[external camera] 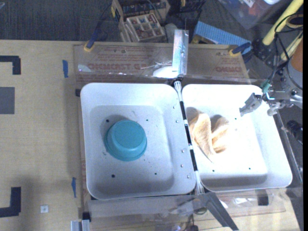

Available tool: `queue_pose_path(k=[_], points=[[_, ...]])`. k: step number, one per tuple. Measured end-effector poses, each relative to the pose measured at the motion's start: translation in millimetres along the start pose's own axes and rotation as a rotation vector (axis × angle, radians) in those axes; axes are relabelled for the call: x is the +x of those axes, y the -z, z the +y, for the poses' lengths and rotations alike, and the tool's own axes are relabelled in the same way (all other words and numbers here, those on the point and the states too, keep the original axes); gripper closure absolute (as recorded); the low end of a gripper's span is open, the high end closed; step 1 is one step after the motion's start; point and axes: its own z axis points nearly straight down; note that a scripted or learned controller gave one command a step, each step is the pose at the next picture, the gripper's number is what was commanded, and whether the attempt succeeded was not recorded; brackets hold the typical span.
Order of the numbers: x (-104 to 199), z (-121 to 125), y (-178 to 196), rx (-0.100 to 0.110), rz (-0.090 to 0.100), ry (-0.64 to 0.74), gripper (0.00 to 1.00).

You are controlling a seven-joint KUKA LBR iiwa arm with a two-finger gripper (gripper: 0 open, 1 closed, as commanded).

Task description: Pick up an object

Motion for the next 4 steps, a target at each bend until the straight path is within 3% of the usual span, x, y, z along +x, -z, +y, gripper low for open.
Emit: queue_pose_path(k=[1,2,3,4], points=[[24.1,25.0,-45.0,0.0,0.0,0.219,0.0],[49.7,12.9,-163.7,-0.011,-0.003,0.123,0.0],[47.7,13.5,-153.1,-0.015,-0.003,0.117,1.0],[90.0,76.0,-72.8,-0.001,-0.002,0.043,1.0]])
